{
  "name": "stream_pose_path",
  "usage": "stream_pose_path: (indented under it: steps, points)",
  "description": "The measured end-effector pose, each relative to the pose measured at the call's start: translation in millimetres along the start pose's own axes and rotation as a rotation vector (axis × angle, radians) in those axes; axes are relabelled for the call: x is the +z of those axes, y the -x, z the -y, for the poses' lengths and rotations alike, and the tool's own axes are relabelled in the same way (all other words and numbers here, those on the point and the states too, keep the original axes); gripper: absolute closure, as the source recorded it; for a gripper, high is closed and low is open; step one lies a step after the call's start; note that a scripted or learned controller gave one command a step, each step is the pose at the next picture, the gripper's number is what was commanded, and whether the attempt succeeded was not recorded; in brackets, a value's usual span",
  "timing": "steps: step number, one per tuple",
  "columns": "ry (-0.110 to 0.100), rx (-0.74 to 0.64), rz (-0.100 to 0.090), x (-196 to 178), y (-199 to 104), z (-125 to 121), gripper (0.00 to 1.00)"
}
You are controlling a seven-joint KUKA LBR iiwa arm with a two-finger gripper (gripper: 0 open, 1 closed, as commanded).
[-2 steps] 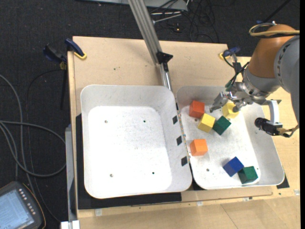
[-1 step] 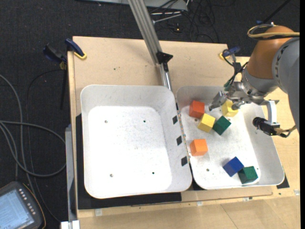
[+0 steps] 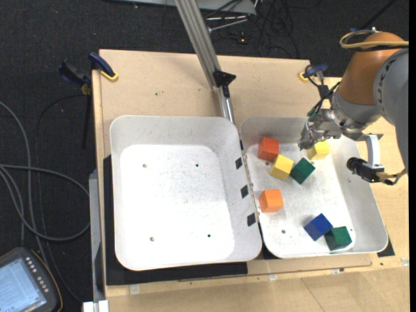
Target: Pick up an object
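White bins sit side by side on the table (image 3: 162, 83). In the camera view, the left bin (image 3: 172, 187) holds no blocks; the right bin (image 3: 361, 207) holds seven. The pincer (image 3: 311, 140) hangs low at the right bin's far side, just beside a yellow block (image 3: 319, 150). Whether it is released or clenched cannot be told. Nothing is visibly between its tips. Nearby lie a second yellow block (image 3: 282, 166), a green block (image 3: 302, 171) and an orange block (image 3: 268, 148). Risk: these blocks crowd together, so a descent slightly off centre would likely nudge the yellow block aside or catch a neighbour, giving a failed grasp.
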State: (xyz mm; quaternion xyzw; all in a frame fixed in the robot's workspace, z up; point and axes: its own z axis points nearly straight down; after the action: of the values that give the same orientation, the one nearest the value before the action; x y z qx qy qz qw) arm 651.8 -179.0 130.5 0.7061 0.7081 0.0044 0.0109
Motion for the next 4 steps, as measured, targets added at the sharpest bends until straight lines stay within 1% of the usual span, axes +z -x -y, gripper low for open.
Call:
stream_pose_path:
  steps: [1,2,3,4]
  points:
    - [-0.015,0.002,-0.007,-45,6,-2,1.00]
    - [-0.013,0.003,-0.006,-107,10,2,1.00]
    - [-0.014,0.000,-0.007,-149,11,0,1.00]
    - [-0.021,-0.004,-0.010,-153,-42,9,1.00]
